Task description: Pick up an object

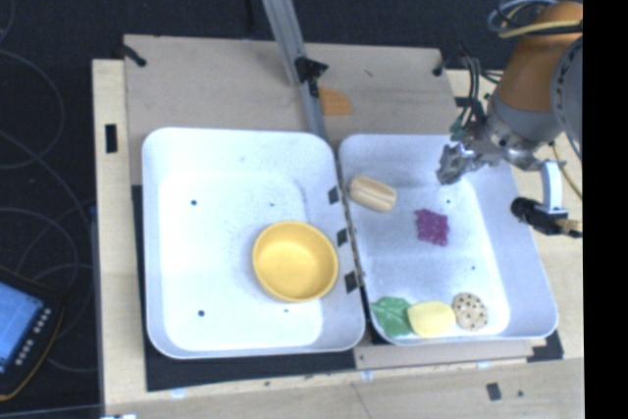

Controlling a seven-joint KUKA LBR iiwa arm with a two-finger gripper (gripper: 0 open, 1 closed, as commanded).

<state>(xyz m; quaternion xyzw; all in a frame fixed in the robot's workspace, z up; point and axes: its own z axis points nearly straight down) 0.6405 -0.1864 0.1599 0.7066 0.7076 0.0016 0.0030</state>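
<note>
Overhead, the gripper (449,170), jaws unreadable, hangs at twelve o'clock over the right bin (510,250), whose centre lies open around a purple lump (431,226).

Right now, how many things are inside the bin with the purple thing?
5: a tan roll by the divider, the purple piece mid-bin, and a green piece, yellow piece and cookie along the near edge.

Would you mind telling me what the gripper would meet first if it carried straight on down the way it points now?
Probably the bare floor of the right bin near its far edge. The gripper points down there; the purple object lies nearer the camera, seemingly off that line, though depth is unclear.
</note>
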